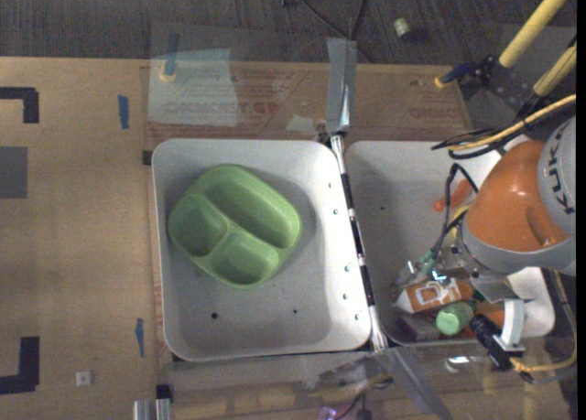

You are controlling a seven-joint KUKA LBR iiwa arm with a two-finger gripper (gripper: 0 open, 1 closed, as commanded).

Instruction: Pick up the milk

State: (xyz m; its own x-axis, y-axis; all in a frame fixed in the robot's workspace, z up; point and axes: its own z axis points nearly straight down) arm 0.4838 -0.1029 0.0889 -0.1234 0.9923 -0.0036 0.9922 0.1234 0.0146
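- Progress, as we judge it: the pick is not yet done. The milk (428,296), which we take to be the small white carton with an orange face, lies on its side on the floor of the right bin (394,180). It sits in the near-left corner, close to the wall shared with the left bin (174,317).
- The end effector (439,272) hangs low over that same corner, just above or touching the carton. The grey and orange wrist covers it from above, so we cannot tell whether it is spread, pressed together or pinching anything.
- Done, by our reading: the arm (517,208) is placed over the target.
- Left to do: a firm hold on the carton and a lift clear of the bin, neither of which we can confirm.
- Count, bins: 2 shallow white ones side by side on the surface (73,226).
- Count, left bin: 1 green divided plate (233,223) with 3 compartments.
- Count, right bin:
  - 1 milk carton.
  - 1 item with a round green cap (450,321), touching or just beside the carton's near edge.
  - 1 small orange-red piece (443,199) farther back, partly behind the arm.
  - 1 white object (536,313) at the near right, too hidden to name.
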